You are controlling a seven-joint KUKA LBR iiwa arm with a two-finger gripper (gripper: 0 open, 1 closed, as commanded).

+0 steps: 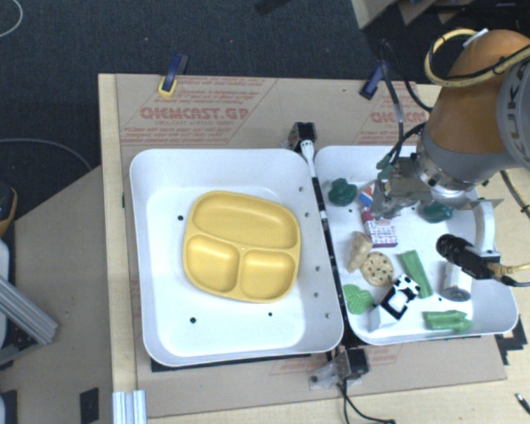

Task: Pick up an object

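The right bin (pixel 503 312) holds a scatter of small items. Among them are a teal piece (pixel 341 191), a pink-and-white card (pixel 382 233), a beige lump (pixel 360 250), a speckled cookie (pixel 377 269), a green block (pixel 415 272), a black-and-white piece (pixel 399 297) and a green piece (pixel 446 321). My gripper (pixel 388 198) hangs low over the back middle of this bin. It is just above the card and beside a small red-and-blue item (pixel 368 200). The arm's body hides the bin's back right part.
The left bin (pixel 159 325) holds a yellow divided plate (pixel 241 246). A black cylinder (pixel 460 253) with a cable sticks out below the wrist. A teal item (pixel 439 210) peeks from under the arm. Clamps sit at the bench's back edge.
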